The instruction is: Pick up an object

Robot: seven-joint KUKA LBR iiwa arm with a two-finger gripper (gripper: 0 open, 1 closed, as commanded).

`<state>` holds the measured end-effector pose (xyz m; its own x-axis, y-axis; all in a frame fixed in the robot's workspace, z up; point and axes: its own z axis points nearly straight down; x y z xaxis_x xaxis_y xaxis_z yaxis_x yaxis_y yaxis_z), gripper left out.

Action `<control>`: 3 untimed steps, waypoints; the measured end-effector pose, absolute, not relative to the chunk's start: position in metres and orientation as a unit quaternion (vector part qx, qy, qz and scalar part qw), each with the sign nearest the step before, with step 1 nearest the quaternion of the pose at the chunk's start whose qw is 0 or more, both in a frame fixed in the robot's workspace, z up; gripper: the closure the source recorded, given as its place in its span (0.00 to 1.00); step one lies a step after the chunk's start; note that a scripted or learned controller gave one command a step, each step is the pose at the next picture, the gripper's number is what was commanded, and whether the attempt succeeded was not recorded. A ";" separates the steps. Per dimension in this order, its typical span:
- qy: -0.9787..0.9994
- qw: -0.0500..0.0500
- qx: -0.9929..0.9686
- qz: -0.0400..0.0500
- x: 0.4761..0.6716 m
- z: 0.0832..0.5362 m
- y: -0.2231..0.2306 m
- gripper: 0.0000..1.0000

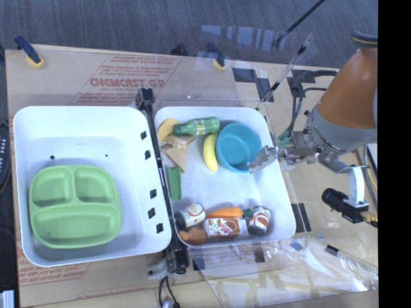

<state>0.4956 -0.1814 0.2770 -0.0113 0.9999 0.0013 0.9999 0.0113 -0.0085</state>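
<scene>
The table (77, 76) holds two white bins. The blue bowl (236, 145) sits in the right bin (279, 197), beside a banana (210, 153). The gripper (266, 154) is at the bowl's edge; I cannot tell how its jaws stand.

We note a bulky, rounded arm (350, 92) whose upper section is glossy orange, with a darker rim at its top edge. Below the orange sits a smooth grey collar, paler along its lower edge. From this collar a cluster of small metallic parts, silver and dark grey, extends outward and ends in a slim, pale metal gripper (260, 158). Thin dark cables loop beside the wrist assembly. We cannot make out screws or markings at this resolution; the metalwork of the wrist reads as blurred, angular brackets.
</scene>
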 end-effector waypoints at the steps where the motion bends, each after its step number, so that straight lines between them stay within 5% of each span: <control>1: -0.744 0.007 -0.668 0.005 0.473 0.170 -0.211 0.00; 2: -0.752 0.002 -0.659 0.003 0.556 0.091 -0.187 0.00; 3: -0.559 0.004 -0.829 0.003 0.589 0.091 -0.103 0.00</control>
